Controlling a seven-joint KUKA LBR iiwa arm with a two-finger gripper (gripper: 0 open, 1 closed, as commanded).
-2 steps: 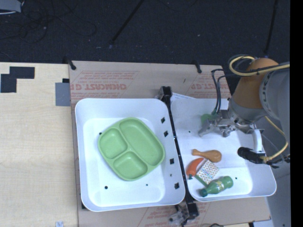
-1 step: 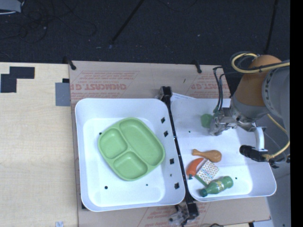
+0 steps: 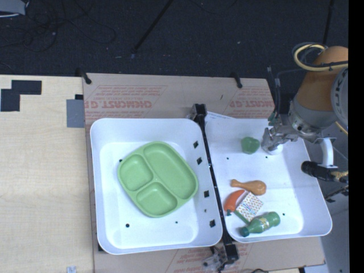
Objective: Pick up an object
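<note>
Objects for the pick all lay in the right bin (image 3: 310,212), and the one you had nearest was a small green lump (image 3: 249,145) in that bin's upper part, just left of the gripper (image 3: 273,144). The gripper sat low beside it, apart from it or barely touching; you could not tell from the view. Whether the jaws were spread or pressed together could not be made out either, and nothing showed between them.

You could judge the lump to be light, rounded and probably firm plastic or rubber, so it might roll or squirt out unless you closed across its widest middle.

Lower in the same bin lay an orange drumstick-shaped toy (image 3: 249,185), an orange piece (image 3: 234,200), a small patterned box (image 3: 248,209) and a green bottle (image 3: 260,223), crowded close together and harder to isolate. The left bin (image 3: 108,152) held a green divided plate (image 3: 157,178).
</note>
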